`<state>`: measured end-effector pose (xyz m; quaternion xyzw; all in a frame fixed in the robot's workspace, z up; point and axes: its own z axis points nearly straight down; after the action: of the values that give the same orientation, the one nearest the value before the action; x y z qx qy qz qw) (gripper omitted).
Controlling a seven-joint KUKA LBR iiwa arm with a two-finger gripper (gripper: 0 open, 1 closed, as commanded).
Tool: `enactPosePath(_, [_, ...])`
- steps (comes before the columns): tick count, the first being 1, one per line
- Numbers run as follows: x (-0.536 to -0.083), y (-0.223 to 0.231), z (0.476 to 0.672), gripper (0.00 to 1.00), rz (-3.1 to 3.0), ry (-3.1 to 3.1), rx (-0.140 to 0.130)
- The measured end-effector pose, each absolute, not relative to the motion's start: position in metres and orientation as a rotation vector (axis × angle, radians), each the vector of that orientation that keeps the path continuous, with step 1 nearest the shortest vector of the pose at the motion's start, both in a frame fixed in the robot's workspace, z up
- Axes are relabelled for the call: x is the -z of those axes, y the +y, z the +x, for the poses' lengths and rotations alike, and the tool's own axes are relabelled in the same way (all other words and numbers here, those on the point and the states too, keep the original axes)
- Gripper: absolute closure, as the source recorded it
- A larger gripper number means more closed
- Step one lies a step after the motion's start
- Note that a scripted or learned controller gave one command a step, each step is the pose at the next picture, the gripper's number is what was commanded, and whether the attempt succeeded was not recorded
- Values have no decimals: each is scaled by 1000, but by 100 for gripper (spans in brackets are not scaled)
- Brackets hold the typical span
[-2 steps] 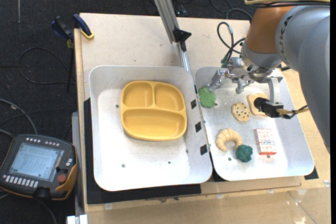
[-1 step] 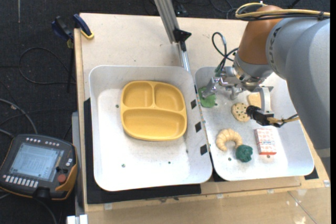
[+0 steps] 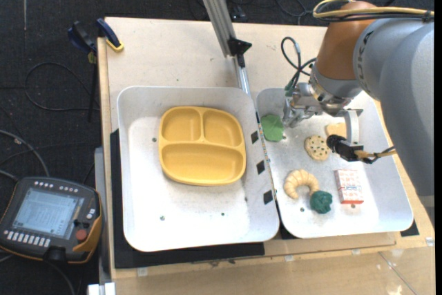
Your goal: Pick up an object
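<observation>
Yellow divided tray (image 3: 202, 146): centred in left bin (image 3: 138, 217). Right of tray: green piece (image 3: 272, 128), cookie (image 3: 317, 147), croissant (image 3: 301, 182), teal lump (image 3: 320, 201), red-and-white packet (image 3: 349, 187), gripper (image 3: 291, 110).

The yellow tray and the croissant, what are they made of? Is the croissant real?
The yellow tray looks like moulded plastic: one even colour, smooth matte surface, rounded dividers. The croissant is probably a toy, plastic or rubber, since its tan colour is very uniform and smooth; the view cannot settle it.
</observation>
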<state>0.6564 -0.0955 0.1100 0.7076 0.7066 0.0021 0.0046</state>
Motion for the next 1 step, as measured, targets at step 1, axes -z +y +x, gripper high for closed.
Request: enactPosePath(1, [-165,-103,665,100,2218,2216,-7])
